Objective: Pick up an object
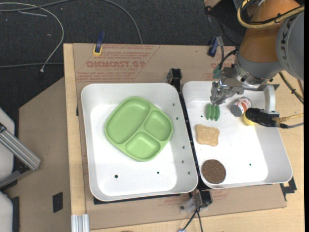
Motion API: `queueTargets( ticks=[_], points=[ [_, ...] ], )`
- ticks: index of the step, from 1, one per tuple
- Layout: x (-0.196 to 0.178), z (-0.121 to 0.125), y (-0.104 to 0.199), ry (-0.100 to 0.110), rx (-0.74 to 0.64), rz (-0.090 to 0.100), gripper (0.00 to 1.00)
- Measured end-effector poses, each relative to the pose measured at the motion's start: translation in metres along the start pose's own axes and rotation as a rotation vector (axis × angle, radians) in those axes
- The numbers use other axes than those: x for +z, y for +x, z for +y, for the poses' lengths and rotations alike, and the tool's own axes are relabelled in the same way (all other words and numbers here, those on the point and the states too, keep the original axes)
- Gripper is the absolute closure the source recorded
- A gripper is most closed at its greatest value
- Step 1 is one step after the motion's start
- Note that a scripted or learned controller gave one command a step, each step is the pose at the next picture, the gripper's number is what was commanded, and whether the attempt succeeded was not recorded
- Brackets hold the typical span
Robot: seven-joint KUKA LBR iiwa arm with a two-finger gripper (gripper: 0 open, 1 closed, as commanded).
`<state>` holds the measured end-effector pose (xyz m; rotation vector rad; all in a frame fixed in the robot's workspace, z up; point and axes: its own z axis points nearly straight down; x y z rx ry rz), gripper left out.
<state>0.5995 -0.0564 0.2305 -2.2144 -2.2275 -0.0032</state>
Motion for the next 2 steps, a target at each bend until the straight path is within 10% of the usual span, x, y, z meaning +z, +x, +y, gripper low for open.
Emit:
queueTargets(
  ticks=[2],
  points=[
    [0.006, 0.031, 0.108, -0.001, -0.002, 0.001, 1.0]
  ],
)
